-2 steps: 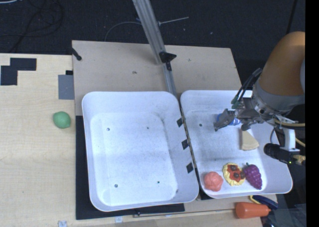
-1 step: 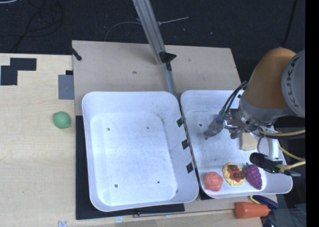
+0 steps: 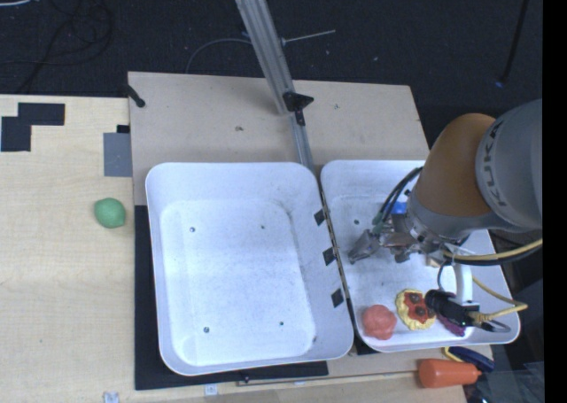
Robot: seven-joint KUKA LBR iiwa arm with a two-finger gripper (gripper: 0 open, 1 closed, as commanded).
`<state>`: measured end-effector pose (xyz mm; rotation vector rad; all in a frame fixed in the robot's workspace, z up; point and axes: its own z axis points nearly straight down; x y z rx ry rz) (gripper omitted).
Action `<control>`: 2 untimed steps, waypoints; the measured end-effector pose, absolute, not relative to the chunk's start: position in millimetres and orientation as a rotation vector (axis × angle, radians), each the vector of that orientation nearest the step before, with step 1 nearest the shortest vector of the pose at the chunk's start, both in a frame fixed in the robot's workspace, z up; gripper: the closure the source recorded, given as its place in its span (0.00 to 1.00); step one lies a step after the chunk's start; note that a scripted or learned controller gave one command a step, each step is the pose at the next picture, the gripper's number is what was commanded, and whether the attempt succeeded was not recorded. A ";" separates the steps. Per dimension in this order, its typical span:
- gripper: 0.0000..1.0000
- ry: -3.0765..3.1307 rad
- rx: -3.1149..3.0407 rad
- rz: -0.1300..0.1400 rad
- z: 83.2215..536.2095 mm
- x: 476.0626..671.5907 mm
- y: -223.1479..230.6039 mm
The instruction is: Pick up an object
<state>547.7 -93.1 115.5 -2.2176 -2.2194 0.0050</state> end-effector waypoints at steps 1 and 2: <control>1.00 -2.218 -2.224 0.001 127.8 548.8 -94.7; 1.00 -2.223 -2.225 -0.005 190.3 549.7 -96.2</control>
